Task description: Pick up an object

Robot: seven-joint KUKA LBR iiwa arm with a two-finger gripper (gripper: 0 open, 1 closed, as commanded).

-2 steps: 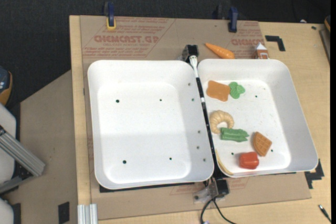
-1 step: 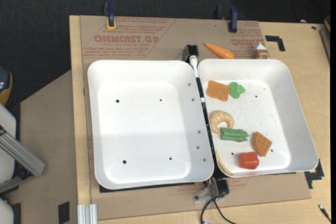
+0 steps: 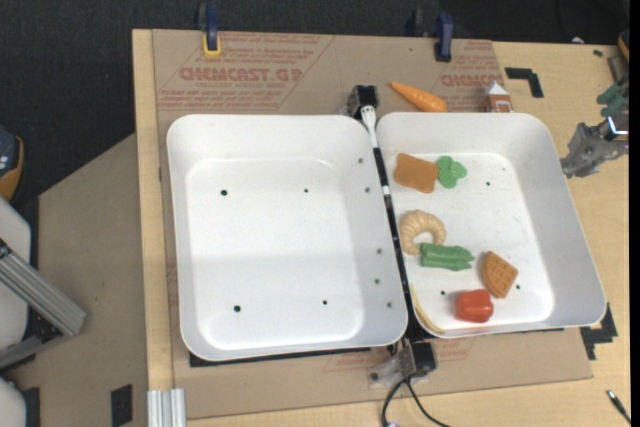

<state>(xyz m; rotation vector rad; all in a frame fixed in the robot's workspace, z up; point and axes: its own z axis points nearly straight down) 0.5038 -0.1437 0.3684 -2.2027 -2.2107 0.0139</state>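
Six items crowd the right bin (image 3: 560, 215); the gripper's (image 3: 585, 155) state is unclear.

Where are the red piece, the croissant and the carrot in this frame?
red piece (image 3: 474, 306), camera view, on its top face.
croissant (image 3: 424, 227), camera view, on the middle of its curved back.
carrot (image 3: 419, 97), camera view, on mid-body, on the board behind the bins.
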